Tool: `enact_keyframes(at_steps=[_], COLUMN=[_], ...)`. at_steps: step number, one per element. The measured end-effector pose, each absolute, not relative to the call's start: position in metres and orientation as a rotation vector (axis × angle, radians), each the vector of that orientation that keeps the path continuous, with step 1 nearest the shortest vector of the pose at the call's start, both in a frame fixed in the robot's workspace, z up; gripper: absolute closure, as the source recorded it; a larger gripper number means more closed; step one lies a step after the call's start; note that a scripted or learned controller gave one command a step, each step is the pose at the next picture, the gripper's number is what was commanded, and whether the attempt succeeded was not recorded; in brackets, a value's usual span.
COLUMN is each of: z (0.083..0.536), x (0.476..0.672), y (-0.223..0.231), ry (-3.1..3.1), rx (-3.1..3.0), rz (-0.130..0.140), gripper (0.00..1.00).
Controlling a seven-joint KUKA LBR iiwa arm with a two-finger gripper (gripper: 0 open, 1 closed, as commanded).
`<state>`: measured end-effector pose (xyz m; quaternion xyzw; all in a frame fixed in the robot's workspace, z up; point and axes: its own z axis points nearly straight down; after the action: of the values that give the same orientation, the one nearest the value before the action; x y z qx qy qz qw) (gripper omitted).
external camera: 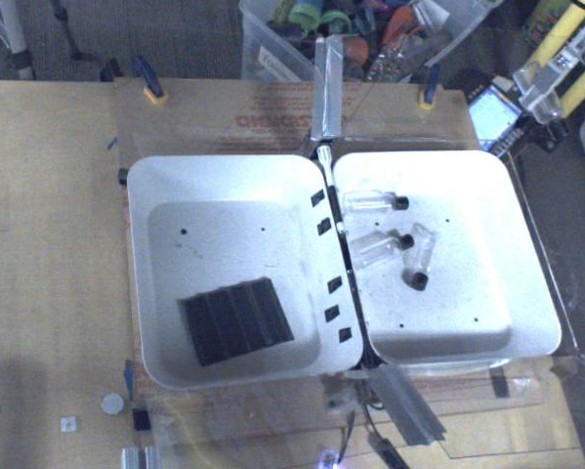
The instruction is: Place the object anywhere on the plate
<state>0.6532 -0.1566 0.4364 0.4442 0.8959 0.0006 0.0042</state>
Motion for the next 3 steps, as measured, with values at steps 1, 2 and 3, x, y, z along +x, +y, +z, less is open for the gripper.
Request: enact_keyframes(at_steps=[1, 2, 3], z=[0.428, 0.404, 0.437], x=[0.660, 0.571, 0.635], y=[-0.016, -0.105, -0.038], ry=[2.899, 3.014, 3.075], rx=[1.212, 0.883, 0.597], rz=[0.001, 0.000, 0.003], gripper=[1.00, 1.00, 1.00])
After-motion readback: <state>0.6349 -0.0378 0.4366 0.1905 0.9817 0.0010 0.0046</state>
